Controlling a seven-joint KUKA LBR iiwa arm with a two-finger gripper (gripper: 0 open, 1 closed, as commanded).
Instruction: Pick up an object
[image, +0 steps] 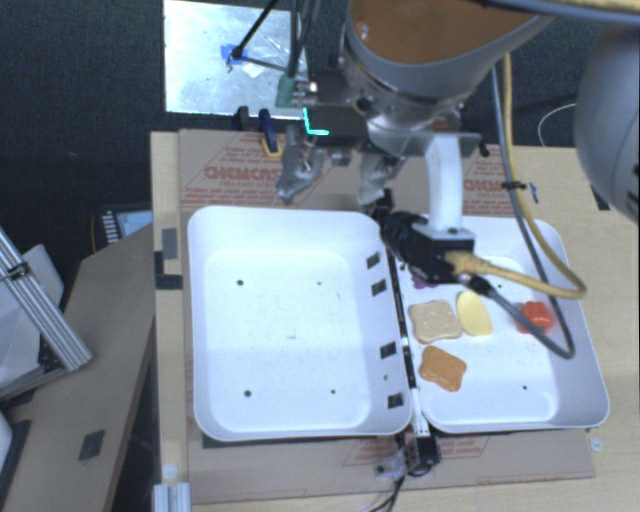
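My gripper (335, 186) hangs high over the back rim of the left bin (215, 300), open, with nothing between its fingers (293, 182). Four small items lie in the right bin (575, 385), near its left side: a tan bread-like slice (437, 320), a yellow oval piece (475, 313) touching it on the right, an orange-brown chunk (443, 368) just in front, and a red-orange item (537, 317) farther right. All of them sit well to the right of the gripper and nearer the camera.
The two white bins meet at a ridge with black clips (400, 330). They rest on a cardboard sheet (230, 165) on the bench. A yellow cable (540, 255) loops over the right bin. Metal framing (40, 310) stands at the far left.
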